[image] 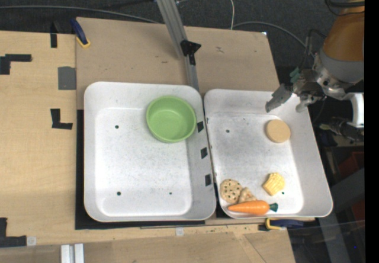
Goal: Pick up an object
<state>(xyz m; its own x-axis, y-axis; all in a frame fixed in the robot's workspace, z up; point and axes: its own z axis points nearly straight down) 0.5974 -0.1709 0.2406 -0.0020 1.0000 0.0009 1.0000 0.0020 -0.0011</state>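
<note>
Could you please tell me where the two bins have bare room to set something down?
The left bin is bare below the green bowl. The right bin is bare left of the tan disc; its near edge is crowded: cookie, yellow piece, carrot.

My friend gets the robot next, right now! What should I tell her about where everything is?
Gripper: over the right bin's far right corner, nothing between its fingers.
Right bin: round tan disc just below the gripper; cookie, yellow corn piece and carrot along the near edge.
Left bin: green bowl at its far right.
Done: nothing picked up yet.
Left: grab an object; the disc looks closest.
</note>
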